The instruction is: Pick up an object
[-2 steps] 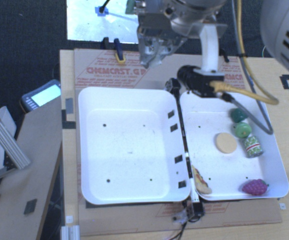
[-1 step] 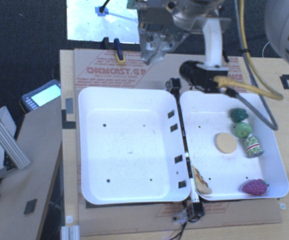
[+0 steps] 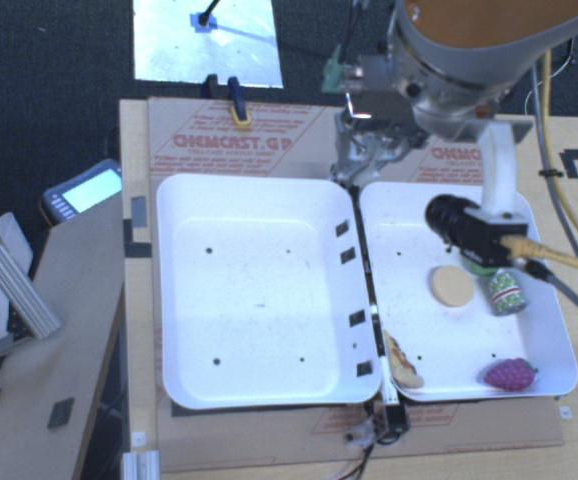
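My gripper (image 3: 357, 168) hangs over the back rim where the two bins meet, with nothing seen in it. The right bin (image 3: 549, 298) holds a round tan disc (image 3: 452, 287), a small green and white can (image 3: 505, 291) lying beside it, a pink berry-shaped toy (image 3: 510, 373) near the front right corner, and a yellowish brown piece (image 3: 403, 362) against the bin's left wall. All of these lie well in front of the gripper, apart from it.
The left bin (image 3: 259, 298) sits beside the right one. A black device on a white bracket (image 3: 469, 226) with a yellow cable reaches over the right bin's back. A phone-like device (image 3: 81, 192) lies left of the bins.
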`<action>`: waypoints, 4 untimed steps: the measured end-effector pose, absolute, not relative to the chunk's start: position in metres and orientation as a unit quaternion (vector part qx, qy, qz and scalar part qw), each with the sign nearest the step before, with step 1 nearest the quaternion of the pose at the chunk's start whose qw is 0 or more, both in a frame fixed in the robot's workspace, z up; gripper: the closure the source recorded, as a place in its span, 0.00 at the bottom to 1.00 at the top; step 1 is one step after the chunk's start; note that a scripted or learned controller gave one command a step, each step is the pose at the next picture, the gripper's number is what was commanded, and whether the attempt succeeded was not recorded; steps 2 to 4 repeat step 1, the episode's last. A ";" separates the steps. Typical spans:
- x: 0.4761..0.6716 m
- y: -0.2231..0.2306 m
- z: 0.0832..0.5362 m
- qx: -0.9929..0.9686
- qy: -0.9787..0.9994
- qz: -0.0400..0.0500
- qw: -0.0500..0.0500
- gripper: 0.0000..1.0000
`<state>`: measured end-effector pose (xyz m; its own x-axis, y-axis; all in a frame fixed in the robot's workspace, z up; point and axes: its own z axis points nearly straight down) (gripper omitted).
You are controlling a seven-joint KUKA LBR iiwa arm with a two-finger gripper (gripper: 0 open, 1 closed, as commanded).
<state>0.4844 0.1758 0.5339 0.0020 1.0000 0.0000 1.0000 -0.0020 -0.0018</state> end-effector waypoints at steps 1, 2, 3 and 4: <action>0.528 0.216 0.534 -0.705 -0.709 -0.001 -0.001 1.00; 0.528 0.216 0.534 -0.705 -0.709 -0.001 -0.001 1.00; 0.528 0.216 0.534 -0.705 -0.709 -0.001 -0.001 1.00; 0.528 0.216 0.534 -0.705 -0.709 -0.001 -0.001 1.00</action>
